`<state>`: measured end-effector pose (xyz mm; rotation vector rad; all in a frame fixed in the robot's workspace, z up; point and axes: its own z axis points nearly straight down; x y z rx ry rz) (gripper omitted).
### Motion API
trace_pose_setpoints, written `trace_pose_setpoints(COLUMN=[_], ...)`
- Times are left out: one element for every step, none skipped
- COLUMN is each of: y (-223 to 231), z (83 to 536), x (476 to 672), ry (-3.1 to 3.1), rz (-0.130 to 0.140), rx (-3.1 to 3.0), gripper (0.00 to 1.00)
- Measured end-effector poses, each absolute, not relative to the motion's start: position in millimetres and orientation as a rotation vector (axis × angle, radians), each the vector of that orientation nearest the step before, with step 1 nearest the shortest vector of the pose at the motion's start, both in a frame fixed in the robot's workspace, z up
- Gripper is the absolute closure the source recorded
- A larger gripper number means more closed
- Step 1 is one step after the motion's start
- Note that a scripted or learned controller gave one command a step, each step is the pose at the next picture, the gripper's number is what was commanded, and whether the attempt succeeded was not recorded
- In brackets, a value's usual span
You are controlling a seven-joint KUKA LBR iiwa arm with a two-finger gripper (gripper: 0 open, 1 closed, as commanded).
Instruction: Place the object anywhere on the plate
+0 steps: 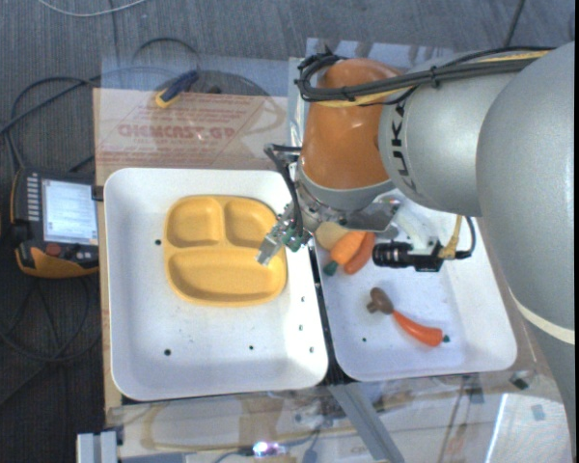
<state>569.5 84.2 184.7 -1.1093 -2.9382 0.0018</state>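
At far left, off the surface, a teach pendant (58, 222) with a lit screen lies on the dark floor. The left white bin (145, 355) holds a yellow divided plate (222, 251), three compartments, lying flat toward the bin's upper middle. Above the plate's right edge hang the gripper (278, 241) and its fingers; whether they are released or clenched I cannot tell, and nothing is visibly between them. Just right, in the right white bin (482, 345), an orange carrot-like toy (350, 249) lies near the divider, partly under the arm (444, 133). Lower in that bin lies a second orange carrot (417, 329), with a small brown piece (377, 302) just beside it.
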Motion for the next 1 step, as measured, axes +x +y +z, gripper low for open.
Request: trace_pose_setpoints(y=[68.8], z=[183.0], x=[581.2], ry=[-2.919], rz=[0.000], rx=[-1.158], gripper=[1.00])
